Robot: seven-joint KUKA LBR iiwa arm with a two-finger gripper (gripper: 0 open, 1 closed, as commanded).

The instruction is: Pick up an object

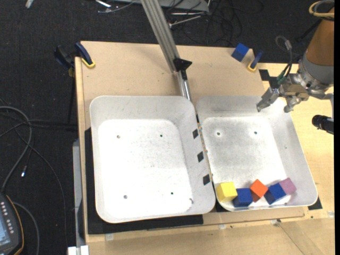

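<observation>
The gripper [276,103] hangs over the far right edge of the right bin [239,142], fingers spread apart w/ nothing between them. The objects sit well apart from it, bunched along the bin's near edge — yellow cube [226,190], blue cube [244,196], orange cube [258,188], a second blue cube [275,192], and a pale purple block [288,185] — each touching or just beside the next. The left bin [139,155] lies alongside.

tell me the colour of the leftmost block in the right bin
Yellow; the leftmost block shows in the camera view.
</observation>
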